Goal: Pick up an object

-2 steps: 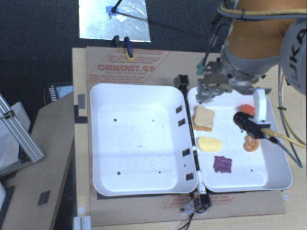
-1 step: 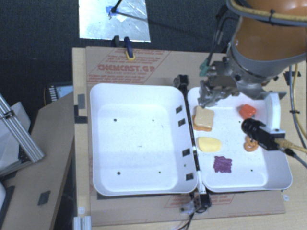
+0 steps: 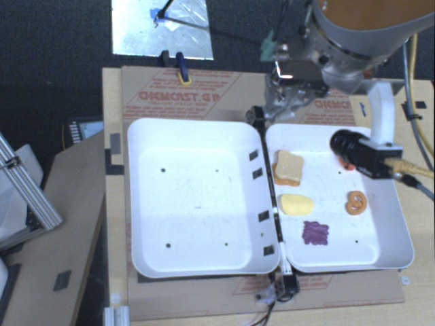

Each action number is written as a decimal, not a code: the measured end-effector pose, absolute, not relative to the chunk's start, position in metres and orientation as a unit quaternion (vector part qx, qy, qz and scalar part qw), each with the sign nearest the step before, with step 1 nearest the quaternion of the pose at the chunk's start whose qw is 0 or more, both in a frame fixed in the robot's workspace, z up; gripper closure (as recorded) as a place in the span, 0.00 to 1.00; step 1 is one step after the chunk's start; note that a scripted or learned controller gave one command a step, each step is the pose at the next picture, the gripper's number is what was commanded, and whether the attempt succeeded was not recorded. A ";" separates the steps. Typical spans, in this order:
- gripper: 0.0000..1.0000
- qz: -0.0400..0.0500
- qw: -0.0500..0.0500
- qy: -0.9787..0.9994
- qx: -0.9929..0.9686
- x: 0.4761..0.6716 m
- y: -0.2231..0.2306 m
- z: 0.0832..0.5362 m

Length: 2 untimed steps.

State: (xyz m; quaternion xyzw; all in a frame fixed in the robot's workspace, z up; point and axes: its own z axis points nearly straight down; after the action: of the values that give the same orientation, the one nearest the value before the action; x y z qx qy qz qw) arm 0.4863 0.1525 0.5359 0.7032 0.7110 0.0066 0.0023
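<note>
The right bin [image 3: 391, 240] holds several small items. A slice of toast [image 3: 289, 168] lies near its left wall, with a pale yellow oval piece [image 3: 297, 204] just in front of it. A purple grape cluster [image 3: 315, 233] sits nearer the front, and an orange pretzel [image 3: 356, 202] lies to the right. A small red item [image 3: 348, 165] peeks out from under a black cylinder. My gripper [image 3: 289, 94] hangs over the back rim of the right bin, behind the toast and apart from every item. Nothing shows between its fingers.
The left bin [image 3: 136, 182] sits beside the right one, joined by a black hinge strip [image 3: 270, 195]. A black cylinder on a white bracket [image 3: 363, 151] juts over the right bin's back right part. A shiny metal sheet [image 3: 162, 19] lies behind the bench.
</note>
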 end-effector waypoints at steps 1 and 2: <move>1.00 0.002 0.000 0.711 0.703 0.487 0.226 0.535; 0.00 0.001 0.000 0.709 0.705 0.488 0.221 0.535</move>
State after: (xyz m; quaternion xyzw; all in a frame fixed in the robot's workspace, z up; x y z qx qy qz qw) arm 0.4876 0.2211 0.5349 0.7055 0.7088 0.0011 0.0000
